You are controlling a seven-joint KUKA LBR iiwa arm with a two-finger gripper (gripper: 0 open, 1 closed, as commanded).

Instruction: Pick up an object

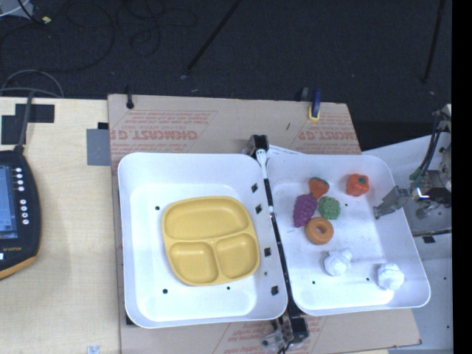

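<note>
The right bin (402, 290) holds several toy foods. A purple grape bunch (304, 209) lies beside a green broccoli piece (329, 208) and an orange donut (319, 231). Behind them sit a small orange-red piece with a green top (318, 186) and a red tomato (358, 184). Two white crumpled objects (337, 262) (390, 276) rest near the front. My gripper (394, 201) hangs at the bin's right rim, to the right of the tomato and the donut, with nothing seen in it.
The left bin (140, 198) carries a yellow divided plate (210, 240). A black clip strip (267, 220) runs between the bins. A pendant (15, 212) lies on the bench at the far left. Cardboard (221, 127) lies under both bins.
</note>
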